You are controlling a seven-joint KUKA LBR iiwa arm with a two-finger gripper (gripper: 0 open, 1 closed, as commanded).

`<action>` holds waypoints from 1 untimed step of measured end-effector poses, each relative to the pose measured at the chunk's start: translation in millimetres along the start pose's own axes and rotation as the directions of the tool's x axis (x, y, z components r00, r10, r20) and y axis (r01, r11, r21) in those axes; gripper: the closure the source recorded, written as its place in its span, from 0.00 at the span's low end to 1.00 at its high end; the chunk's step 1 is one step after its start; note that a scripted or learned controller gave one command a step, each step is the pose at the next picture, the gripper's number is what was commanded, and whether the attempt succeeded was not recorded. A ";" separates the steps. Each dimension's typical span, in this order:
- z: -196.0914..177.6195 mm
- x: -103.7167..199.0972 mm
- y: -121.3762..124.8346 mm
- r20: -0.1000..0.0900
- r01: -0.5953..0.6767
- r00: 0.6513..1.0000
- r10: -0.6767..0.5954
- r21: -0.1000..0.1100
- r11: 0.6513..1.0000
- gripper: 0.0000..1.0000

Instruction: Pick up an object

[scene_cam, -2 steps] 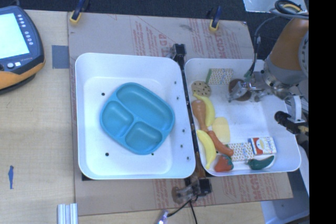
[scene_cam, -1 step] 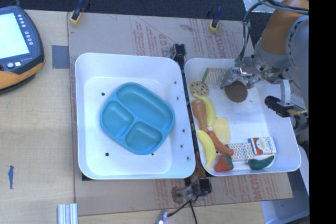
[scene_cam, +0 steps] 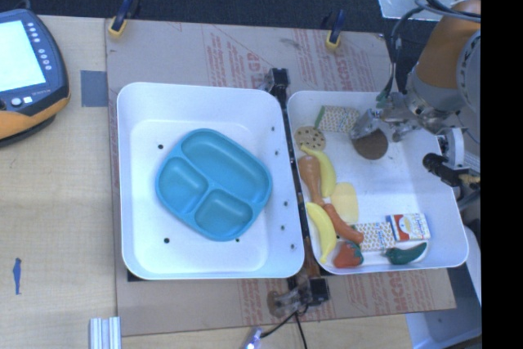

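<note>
The right white bin holds several toy foods. A round brown piece lies near its far side, and my gripper hangs right over it, touching or nearly touching its top. I cannot make out whether the brown piece is gripped. Close by are a chip cookie and a green patterned packet. Along the bin's left side lie a drumstick, a banana, a yellow slice and a carrot.
The near edge of the right bin holds a red fruit, a cracker box, a red-and-white carton and a green pepper. The left bin bears a blue divided plate. A tablet lies at far left.
</note>
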State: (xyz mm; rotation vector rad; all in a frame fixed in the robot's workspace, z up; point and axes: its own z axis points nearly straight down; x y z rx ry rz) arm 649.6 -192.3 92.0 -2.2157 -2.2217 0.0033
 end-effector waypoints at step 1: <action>-12.8 -0.7 1.5 0.002 0.003 1.000 -0.003 -0.003 1.000 1.00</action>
